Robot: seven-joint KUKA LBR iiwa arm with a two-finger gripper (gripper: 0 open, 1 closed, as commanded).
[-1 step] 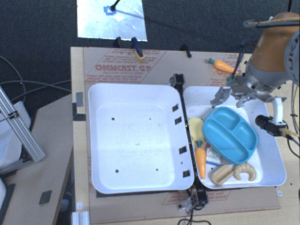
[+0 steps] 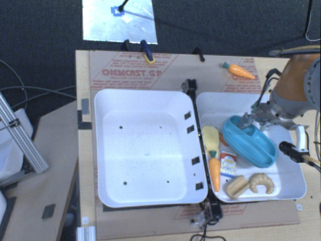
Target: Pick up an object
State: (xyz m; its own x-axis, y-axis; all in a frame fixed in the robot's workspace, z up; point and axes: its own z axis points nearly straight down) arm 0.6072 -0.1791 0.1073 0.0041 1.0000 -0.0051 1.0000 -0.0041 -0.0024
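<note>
Gripper (image 2: 249,122) at the end of the grey arm (image 2: 296,92), which reaches in from the right, sits low over the right-hand bin (image 2: 293,185), at the upper edge of a blue oval dish (image 2: 249,141); its state is not clear from this angle. That dish is bright turquoise, smooth and shallow like a small boat, lying at a slant in the middle of the bin. Left of it lie a pale yellow corn cob (image 2: 210,137) and, below that, an orange toy carrot (image 2: 214,172) along the bin's left wall. Between carrot and dish is a small red and white packet (image 2: 228,163) whose print is too small to read. At the bin's near edge rest a tan bread roll (image 2: 237,186) and a golden croissant (image 2: 263,182), side by side. Another orange carrot (image 2: 239,71) lies outside the bins on the brown cardboard sheet (image 2: 131,70), which carries faded red lettering reading roughly "CHEMCAST GP". The left bin (image 2: 145,144) is white with dark clips along its right wall.
</note>
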